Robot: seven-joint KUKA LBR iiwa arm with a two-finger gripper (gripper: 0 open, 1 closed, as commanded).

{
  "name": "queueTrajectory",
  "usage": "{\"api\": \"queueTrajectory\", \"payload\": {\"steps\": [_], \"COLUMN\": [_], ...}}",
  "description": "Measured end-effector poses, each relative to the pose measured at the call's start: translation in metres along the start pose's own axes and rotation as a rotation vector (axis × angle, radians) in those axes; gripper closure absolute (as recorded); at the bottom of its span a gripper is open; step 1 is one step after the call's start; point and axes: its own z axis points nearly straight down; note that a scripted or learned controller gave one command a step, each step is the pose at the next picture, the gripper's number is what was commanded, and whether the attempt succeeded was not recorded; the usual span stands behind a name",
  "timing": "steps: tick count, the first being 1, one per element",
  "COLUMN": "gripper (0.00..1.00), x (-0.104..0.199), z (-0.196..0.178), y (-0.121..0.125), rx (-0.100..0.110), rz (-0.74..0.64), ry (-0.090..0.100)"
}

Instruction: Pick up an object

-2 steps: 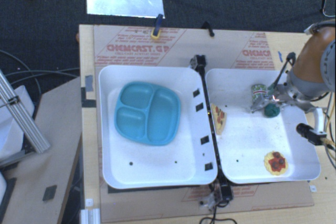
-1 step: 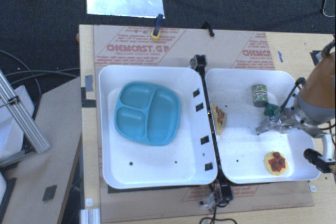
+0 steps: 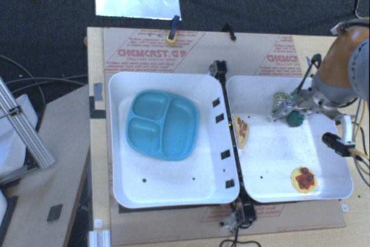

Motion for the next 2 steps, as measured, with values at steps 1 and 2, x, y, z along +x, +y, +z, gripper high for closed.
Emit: {"api": "queueTrajectory", "payload": {"steps": [1, 2], "gripper": [0.0, 0.0], "x": [-0.013, -0.015], "z": [0.004, 0.004], "y": [0.022, 0.038], "rx": [0.06, 0.102], "rz": [-0.003, -0.005], "ry": [0.016, 0.024]}}
